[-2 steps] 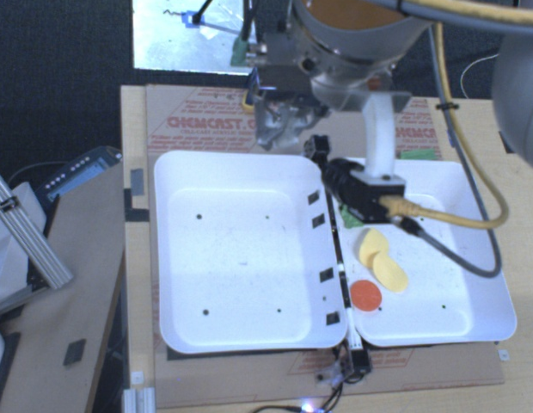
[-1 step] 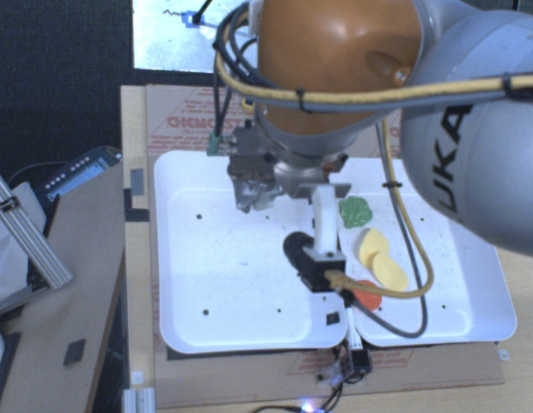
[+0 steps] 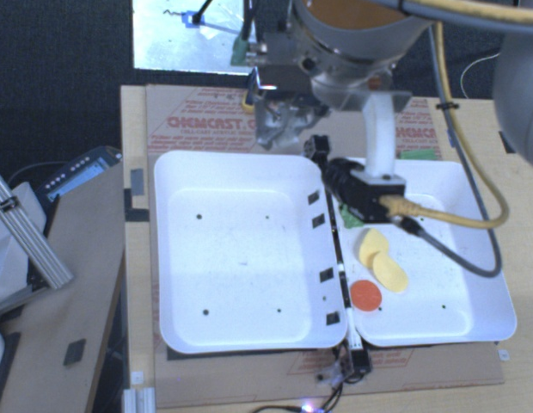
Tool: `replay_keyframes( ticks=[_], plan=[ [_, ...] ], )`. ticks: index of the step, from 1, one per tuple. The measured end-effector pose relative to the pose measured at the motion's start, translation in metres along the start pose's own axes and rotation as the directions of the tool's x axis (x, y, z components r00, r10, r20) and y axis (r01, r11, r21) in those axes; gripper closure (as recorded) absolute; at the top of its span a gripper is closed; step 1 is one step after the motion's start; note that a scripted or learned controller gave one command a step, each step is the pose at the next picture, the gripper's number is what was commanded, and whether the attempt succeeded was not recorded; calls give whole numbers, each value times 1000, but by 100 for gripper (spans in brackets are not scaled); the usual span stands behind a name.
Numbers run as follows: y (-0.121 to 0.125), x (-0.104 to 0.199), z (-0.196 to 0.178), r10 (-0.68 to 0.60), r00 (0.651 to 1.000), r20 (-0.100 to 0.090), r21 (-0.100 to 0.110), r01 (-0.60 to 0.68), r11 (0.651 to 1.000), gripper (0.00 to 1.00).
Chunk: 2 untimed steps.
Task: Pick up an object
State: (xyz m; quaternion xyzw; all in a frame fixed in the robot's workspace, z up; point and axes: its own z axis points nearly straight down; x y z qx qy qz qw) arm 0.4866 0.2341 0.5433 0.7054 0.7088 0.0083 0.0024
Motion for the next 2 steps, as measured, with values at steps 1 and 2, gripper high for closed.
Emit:
replay_keyframes(
  ticks=[1, 2],
  plan=[
    [-3, -1, 140, 4, 1000, 14, 27, -4, 1000, 100],
    [0, 0, 0, 0, 1000, 0, -1, 0, 1000, 100]
  ],
)
